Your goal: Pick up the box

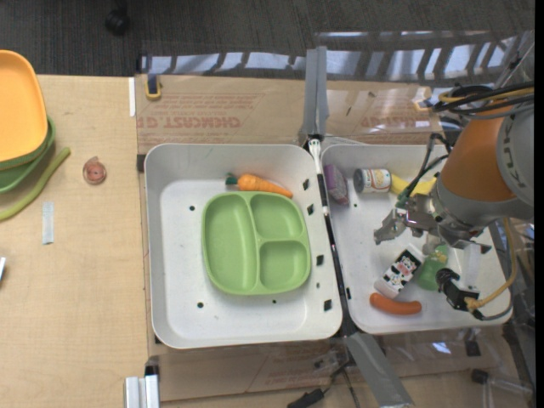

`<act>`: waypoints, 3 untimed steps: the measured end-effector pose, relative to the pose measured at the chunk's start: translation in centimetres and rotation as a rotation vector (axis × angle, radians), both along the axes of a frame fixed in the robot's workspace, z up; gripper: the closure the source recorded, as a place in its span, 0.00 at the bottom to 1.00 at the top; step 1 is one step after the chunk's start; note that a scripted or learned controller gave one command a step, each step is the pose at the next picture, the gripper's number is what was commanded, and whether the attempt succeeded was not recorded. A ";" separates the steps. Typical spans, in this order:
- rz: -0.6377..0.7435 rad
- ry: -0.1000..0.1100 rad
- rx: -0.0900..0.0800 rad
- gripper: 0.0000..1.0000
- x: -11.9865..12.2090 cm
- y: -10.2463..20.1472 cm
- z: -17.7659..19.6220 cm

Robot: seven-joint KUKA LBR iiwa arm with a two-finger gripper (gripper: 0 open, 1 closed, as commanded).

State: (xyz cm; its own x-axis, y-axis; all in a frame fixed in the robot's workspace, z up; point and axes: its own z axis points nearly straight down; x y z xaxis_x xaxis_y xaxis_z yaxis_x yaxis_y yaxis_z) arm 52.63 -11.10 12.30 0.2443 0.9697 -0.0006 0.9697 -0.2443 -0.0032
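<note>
- Camera view shows the box [401, 271], white with black markings, lying tilted on the floor of the right bin [361, 313], toward its near side.
- Just in front of the box lies a sausage [395, 304], nearly touching its lower end.
- A green object [427, 270] sits just right of the box, partly hidden by the arm.
- The gripper [398, 224] hangs above the box, a little behind it; whether its jaws are spread or pressed together cannot be told, and nothing shows between them.
- Farther back in the right bin are a small can [372, 179], a purple item [337, 184] by the dividing wall, and a yellow piece [415, 184].
- The left bin [170, 313] holds a green divided plate [255, 243] with a carrot [262, 184] just behind it.
- On the bench [68, 313] to the left rest stacked yellow and green plates [19, 121].
</note>
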 end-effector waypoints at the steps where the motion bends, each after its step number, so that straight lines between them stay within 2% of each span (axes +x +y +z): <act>1: -0.125 0.000 -0.001 0.00 -3.6 -2.8 4.2; 2: -0.230 0.001 -0.002 0.00 2.2 5.5 6.7; 3: 0.346 0.000 0.000 0.00 3.0 -0.6 4.7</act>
